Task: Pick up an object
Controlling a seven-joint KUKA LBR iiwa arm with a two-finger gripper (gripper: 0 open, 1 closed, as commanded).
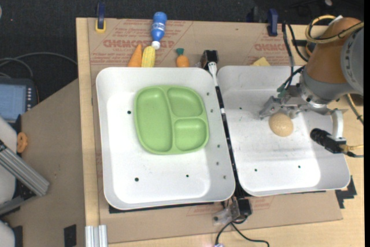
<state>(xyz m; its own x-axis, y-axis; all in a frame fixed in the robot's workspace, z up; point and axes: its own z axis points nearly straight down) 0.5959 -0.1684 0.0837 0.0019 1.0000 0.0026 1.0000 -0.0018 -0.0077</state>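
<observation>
A round tan ball-like object (282, 125) lies in the right bin (254, 153), toward its right half. My gripper (281, 109) hangs just above and behind it, with metal fingers (268, 108) spread on either side of the object's top. I see nothing between the fingers. The arm comes in from the right, with its orange band above the wrist.
The left bin (115, 142) holds a green divided plate (171, 119). Behind the bins on the board lie a blue-and-white bottle (158, 28), a corn cob (148, 56), two carrot-like toys (182, 59) and a small black item (208, 57).
</observation>
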